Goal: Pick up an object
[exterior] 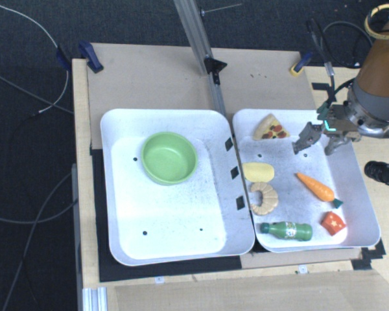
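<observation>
1. The bench (pixel 149 83) is a pale board lying on dark carpet, with blue clamps at its back corners and a metal pole rising from the middle of its far edge.
2. The left bin (pixel 175 232) is a shallow white tray on the left half of the bench; the right bin (pixel 360 199) sits just beside it, their inner edges touching along a line of black clips.
3. The arm (pixel 376 83) comes in from the right, its orange band above the grey wrist, over the far right corner of the right bin.
4. The green bowl (pixel 170 157) stands upright in the left bin, toward its back left part.
5. The gripper (pixel 319 139) hangs over the back part of the right bin, its two dark fingers spread apart with nothing between them; it is to the right of the pizza slice and above the carrot.
6. The green bottle (pixel 286 230) lies on its side near the front edge of the right bin.
7. The carrot (pixel 316 187) lies slanted in the right bin, its green end pointing to the front right.
8. The pizza slice (pixel 270 128) lies at the back left of the right bin.
9. The yellow piece (pixel 258 172) lies just ahead of the pizza slice, with the tan pastry ring (pixel 264 197) touching its near side.
10. The red piece (pixel 333 222) sits at the front right, just beyond the carrot's green end.
</observation>
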Robot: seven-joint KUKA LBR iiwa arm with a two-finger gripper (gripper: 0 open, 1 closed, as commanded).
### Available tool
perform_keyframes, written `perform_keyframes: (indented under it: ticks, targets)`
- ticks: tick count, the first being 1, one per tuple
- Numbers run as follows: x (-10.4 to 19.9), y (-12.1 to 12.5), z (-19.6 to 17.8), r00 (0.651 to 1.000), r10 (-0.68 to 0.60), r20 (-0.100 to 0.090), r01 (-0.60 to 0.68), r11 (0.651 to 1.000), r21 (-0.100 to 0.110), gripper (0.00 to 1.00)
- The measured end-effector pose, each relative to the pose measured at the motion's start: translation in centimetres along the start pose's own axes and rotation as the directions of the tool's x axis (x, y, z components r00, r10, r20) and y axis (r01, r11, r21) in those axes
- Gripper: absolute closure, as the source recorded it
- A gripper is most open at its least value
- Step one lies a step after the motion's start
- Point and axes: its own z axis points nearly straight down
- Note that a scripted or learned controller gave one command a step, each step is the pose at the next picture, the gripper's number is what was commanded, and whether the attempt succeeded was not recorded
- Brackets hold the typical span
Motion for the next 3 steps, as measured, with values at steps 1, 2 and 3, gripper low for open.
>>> perform_keyframes:
  ticks: [1,2,3]
  targets:
    - [0.0,0.1,-0.2,1.0,0.0,0.0,0.0,1.0,-0.004,0.0]
    - [-0.5,0.1,4.2,1.0,0.002,0.0,-0.002,1.0,0.003,0.0]
    - [-0.4,0.3,10.7,1.0,0.001,-0.001,-0.001,1.0,0.007,0.0]
